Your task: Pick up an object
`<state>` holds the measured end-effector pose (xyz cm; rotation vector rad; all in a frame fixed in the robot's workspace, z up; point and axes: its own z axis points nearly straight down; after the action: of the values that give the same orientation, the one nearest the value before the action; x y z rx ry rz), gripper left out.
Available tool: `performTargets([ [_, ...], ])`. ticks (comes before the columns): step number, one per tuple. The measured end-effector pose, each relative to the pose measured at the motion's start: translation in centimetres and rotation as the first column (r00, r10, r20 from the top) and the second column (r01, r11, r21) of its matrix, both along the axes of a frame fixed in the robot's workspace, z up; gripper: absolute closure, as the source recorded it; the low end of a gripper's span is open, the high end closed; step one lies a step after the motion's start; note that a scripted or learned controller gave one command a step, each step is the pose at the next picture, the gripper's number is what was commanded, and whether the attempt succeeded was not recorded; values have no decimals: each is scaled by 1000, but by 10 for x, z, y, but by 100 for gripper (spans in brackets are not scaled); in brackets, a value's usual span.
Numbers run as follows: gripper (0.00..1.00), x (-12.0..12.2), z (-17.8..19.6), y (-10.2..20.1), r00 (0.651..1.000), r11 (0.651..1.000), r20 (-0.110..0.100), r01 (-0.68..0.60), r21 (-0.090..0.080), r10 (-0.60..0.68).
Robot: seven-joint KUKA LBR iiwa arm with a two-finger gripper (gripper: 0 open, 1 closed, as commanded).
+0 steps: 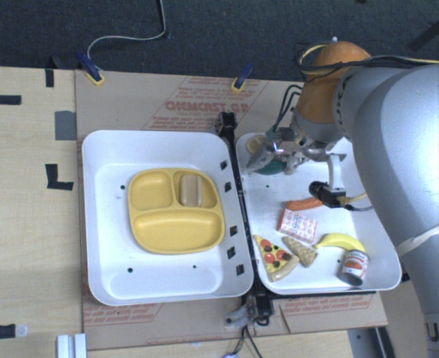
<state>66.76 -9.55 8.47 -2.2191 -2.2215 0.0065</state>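
Observation:
My gripper [277, 152] is low over the far left corner of the right bin [369, 283], under the orange band of the arm [331, 73]. A teal object [267, 165] lies directly beneath it, and a small beige piece [254, 145] sits beside it; whether either is gripped is hidden. Further down the same bin lie an orange carrot-like stick [304, 203], a red-and-white packet [298, 224], a banana [341, 241], a pizza slice [273, 256], a tan wedge [304, 252] and a small can [354, 266].
The left bin [104, 274] holds a yellow divided plate [176, 228] with a brown item [192, 190] in its upper right compartment. A black divider [234, 200] runs between the bins. The grey arm body covers the right side of the view.

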Motion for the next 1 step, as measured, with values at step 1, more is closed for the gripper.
performTargets([
  [1,100,-1,9,0,1000,1000,-7,-1,0,1],
])
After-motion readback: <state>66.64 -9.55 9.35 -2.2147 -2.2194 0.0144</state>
